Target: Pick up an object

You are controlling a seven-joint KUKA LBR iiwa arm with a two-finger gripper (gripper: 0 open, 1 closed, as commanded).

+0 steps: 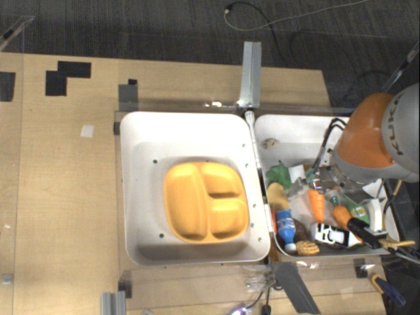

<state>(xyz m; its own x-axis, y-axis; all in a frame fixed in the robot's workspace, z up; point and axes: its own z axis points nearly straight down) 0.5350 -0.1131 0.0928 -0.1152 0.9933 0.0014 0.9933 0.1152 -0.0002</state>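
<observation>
The right bin (289,133) holds a heap of small objects along its near side. Among them are an orange carrot (317,206), a green toy (280,174), a blue bottle (285,225), a black-and-white item (330,234) and a tan piece (306,247). My gripper (319,180) reaches down into this heap from the right, just above the carrot's top end. The grey wrist and orange band (363,136) cover much of the bin's right side. Whether anything is held cannot be made out.
The left bin (141,143) holds a yellow divided plate (205,201) at its middle. A metal post (250,77) stands at the far end of the wall between the bins. Cables lie on the dark floor beyond the bench.
</observation>
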